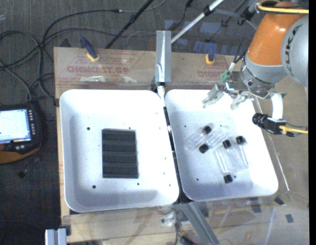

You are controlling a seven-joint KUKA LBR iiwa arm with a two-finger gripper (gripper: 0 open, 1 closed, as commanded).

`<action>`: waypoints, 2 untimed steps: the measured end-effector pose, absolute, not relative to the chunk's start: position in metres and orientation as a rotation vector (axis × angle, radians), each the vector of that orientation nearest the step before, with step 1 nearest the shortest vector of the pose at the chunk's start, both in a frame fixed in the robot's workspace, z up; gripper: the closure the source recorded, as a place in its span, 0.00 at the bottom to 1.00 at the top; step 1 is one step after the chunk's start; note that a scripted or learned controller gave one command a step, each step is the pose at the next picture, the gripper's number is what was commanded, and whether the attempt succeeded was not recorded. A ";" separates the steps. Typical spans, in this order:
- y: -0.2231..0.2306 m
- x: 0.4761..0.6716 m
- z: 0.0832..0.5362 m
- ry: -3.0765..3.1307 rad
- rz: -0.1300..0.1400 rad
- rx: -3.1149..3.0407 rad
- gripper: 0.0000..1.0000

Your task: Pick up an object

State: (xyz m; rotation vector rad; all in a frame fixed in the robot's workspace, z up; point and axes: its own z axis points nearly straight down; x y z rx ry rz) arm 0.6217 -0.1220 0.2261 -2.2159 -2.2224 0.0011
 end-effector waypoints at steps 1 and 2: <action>-0.140 0.573 0.107 -2.359 -0.002 -2.071 0.00; -0.097 0.634 0.090 -2.438 -0.010 -2.000 0.00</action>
